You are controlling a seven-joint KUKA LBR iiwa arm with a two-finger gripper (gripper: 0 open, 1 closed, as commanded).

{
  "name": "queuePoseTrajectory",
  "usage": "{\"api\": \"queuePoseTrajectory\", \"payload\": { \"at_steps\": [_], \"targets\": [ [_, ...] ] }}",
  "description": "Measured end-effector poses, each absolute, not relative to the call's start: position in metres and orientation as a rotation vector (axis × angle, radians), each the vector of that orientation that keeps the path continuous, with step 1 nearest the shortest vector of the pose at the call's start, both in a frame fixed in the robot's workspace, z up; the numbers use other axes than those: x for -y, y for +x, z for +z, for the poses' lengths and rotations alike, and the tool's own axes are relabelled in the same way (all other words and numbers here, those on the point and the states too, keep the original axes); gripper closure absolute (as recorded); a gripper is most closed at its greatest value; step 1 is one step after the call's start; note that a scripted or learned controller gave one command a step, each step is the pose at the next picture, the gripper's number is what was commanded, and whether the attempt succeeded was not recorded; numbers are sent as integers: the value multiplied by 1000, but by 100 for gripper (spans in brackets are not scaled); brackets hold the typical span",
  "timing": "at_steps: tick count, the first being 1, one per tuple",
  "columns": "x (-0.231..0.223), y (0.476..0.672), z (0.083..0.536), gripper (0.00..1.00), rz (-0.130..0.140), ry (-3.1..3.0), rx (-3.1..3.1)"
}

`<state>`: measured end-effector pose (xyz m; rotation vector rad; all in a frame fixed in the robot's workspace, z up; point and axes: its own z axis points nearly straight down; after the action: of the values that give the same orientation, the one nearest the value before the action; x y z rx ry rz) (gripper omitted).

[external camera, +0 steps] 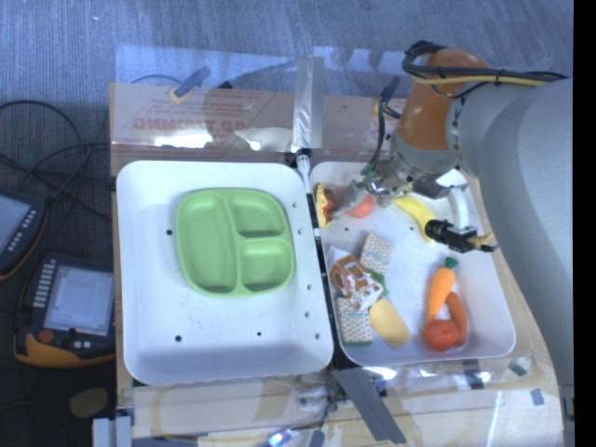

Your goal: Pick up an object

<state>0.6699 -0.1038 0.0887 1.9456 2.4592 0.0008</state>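
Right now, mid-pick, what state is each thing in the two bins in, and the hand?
Green plate: upright, flat in the left bin, nothing on it.
Hand: low over the right bin's far left corner, by a small orange piece; grip hidden.
Banana: lying flat.
Carrot: lying flat, leaf end away.
Tomato: resting at the carrot's near end.
Waffle pieces: flat, loose.

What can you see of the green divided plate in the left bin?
The green three-compartment plastic plate lies flat, right side up, near the middle of the left white bin, slightly towards its right wall. It has rounded corners: one long compartment on its left, two smaller ones on its right. It looks matte and holds no toys. Nothing touches it except the bin floor.
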Motion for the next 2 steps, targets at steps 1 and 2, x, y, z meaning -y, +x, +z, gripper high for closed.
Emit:
{"api": "queuePoseTrajectory", "payload": {
  "at_steps": [1, 2],
  "targets": [
    [90, 668, 184, 0, -1, 1990, -2430],
    [76, 668, 184, 0, -4, 1733, -2620]
  ]
}}
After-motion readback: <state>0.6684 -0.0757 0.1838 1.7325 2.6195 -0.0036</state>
